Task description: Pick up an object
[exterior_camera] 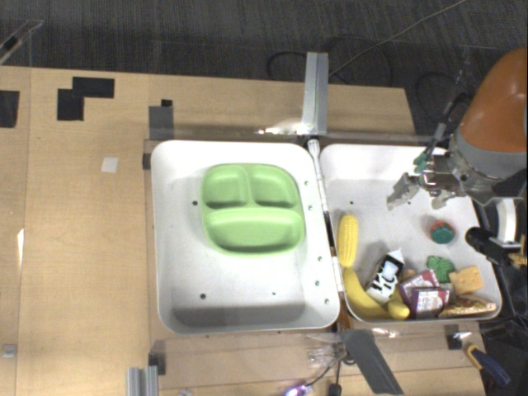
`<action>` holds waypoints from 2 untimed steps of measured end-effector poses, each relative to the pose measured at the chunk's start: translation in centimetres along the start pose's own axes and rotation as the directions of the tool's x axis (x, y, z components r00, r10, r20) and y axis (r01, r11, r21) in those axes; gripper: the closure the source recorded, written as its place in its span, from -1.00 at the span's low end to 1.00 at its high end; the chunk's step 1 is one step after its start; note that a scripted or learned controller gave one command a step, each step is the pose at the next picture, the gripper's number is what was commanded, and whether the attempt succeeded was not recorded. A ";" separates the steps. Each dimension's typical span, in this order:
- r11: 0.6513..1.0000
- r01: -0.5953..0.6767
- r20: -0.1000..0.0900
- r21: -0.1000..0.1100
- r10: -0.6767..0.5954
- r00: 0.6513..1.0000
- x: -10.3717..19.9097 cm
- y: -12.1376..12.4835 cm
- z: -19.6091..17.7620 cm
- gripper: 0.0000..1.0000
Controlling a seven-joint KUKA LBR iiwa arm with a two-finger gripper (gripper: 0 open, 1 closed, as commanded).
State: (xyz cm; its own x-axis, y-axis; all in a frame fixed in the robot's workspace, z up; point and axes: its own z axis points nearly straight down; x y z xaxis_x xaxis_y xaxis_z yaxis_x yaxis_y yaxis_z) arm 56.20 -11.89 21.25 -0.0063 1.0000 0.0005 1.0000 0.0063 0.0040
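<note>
Snack packets (429, 295) crowd the right bin's (363, 167) near corner, beside a banana (363, 291) and corn cob (349, 239). Tool (406, 190), fingers spread and gripping nothing, hovers above the bin's far half.

Green divided plate (250, 207) — left white bin (177, 246), middle.
</note>
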 end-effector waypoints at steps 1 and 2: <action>0.996 0.088 0.001 -0.002 -0.088 0.996 -1.0 -4.6 11.7 -1.00; 0.996 0.088 0.001 -0.007 -0.088 0.996 -1.0 -4.4 10.6 1.00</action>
State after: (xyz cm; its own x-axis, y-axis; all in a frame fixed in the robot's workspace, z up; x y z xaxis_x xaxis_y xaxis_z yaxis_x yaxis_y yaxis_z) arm 51.85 -12.88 10.62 -0.0943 0.9955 -0.0011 0.9955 0.0943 0.0111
